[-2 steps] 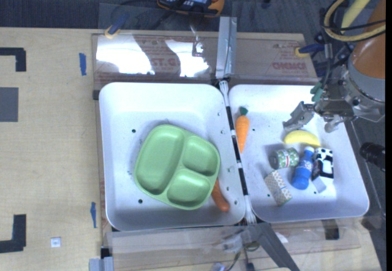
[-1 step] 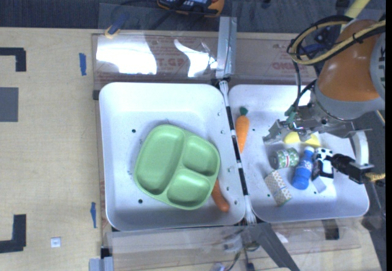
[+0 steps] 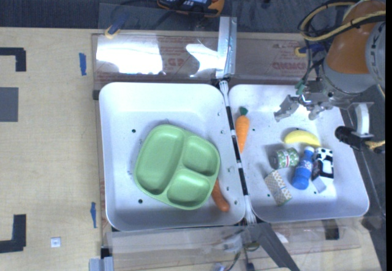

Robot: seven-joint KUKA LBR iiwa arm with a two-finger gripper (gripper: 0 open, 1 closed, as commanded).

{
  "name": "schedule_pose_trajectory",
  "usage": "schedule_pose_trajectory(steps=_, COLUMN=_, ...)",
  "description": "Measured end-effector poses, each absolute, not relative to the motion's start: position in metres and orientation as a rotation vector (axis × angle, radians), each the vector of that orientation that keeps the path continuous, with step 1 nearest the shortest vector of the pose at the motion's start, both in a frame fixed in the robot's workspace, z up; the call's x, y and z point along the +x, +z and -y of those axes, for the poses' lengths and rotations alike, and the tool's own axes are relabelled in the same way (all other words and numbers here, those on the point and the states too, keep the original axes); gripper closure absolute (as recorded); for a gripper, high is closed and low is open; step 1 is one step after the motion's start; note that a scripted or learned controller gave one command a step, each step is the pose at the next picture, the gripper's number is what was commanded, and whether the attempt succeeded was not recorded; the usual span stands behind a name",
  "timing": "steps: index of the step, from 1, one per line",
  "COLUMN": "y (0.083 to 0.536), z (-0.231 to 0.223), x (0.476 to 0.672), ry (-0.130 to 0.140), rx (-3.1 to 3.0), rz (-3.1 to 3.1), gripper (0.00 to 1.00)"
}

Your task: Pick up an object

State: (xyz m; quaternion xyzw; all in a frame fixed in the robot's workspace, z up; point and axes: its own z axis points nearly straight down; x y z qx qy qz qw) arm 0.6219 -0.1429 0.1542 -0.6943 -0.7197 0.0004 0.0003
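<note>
My gripper [image 3: 300,108] hangs over the back of the right bin [image 3: 355,202], open, with nothing between its fingers. Just in front of it lies a yellow banana [image 3: 301,137]. Nearer the front sit a green can [image 3: 285,157], a blue bottle [image 3: 302,175], a black-and-white object [image 3: 325,163] and a patterned block [image 3: 278,187], packed close together. A toy carrot [image 3: 242,130] lies along the right bin's left wall by the divider.
In the left bin [image 3: 116,110] a green divided plate [image 3: 177,167] covers the middle. An orange piece [image 3: 220,197] pokes out from under the plate's right front edge. A clear panel stands behind both bins.
</note>
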Motion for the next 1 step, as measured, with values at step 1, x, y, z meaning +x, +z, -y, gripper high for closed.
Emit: schedule_pose_trajectory(steps=1, y=0.1035, z=0.1268, x=0.5889, ry=-0.02, rx=-2.107, rz=2.361, gripper=0.0)
